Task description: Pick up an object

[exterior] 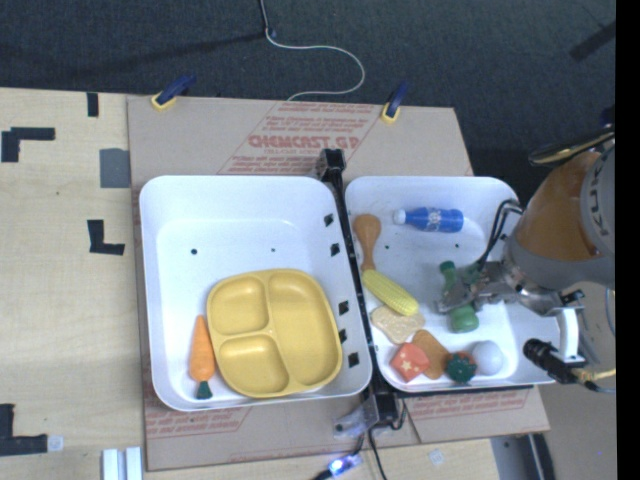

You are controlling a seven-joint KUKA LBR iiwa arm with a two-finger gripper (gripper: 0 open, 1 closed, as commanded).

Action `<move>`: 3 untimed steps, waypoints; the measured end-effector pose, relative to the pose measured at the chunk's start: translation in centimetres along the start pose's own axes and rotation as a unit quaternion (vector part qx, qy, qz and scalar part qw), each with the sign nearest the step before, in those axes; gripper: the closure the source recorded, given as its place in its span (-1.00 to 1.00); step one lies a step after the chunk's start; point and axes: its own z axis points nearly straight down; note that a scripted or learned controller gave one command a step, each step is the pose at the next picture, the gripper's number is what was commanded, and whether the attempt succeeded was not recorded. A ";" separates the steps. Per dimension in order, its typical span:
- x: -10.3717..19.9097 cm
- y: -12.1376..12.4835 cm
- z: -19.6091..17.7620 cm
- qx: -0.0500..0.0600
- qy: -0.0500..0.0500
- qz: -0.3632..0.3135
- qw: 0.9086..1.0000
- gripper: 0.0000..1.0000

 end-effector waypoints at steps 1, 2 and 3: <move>0.3 0.5 -6.2 -0.001 0.000 0.000 1.000 1.00; 0.8 1.3 -12.1 -0.001 0.000 0.000 1.000 1.00; 0.8 1.3 -12.9 0.001 0.001 0.000 1.000 1.00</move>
